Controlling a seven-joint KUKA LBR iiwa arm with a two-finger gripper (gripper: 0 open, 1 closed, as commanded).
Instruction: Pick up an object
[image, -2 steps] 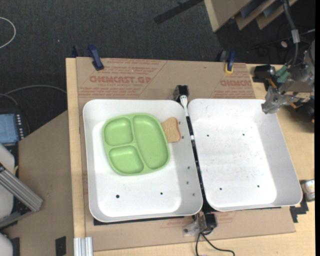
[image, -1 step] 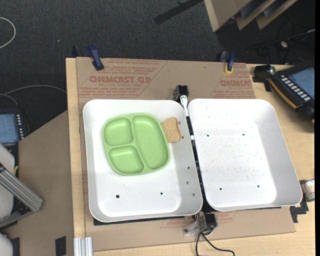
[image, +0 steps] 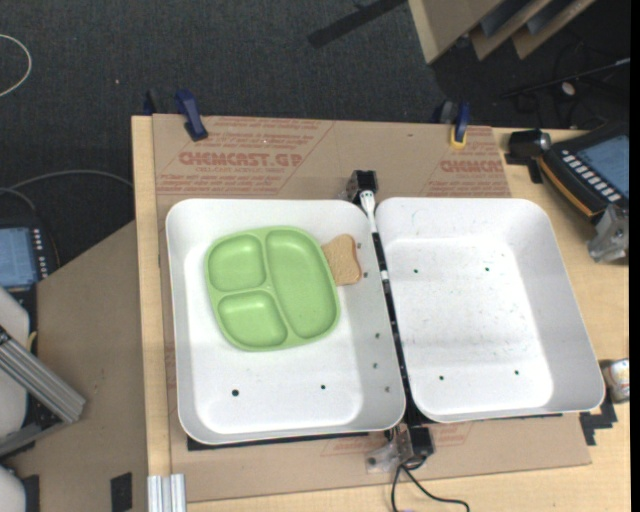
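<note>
Camera view, looking down at a slant: the left bin (image: 285, 395) holds a green divided plate (image: 272, 288) with three compartments, lying flat in the bin's far half. A small tan piece (image: 343, 260), perhaps a slice of bread or a sponge, though the view is too coarse to tell, lies just beside the plate's right rim and seems to touch it, near the wall shared with the right bin (image: 480, 310). Both bins sit on a brown cardboard sheet (image: 250, 150) on the tabletop, with a blue clamp (image: 190, 115) on the sheet's far edge. The lettering on the sheet is partly cut off by the bins.
</note>
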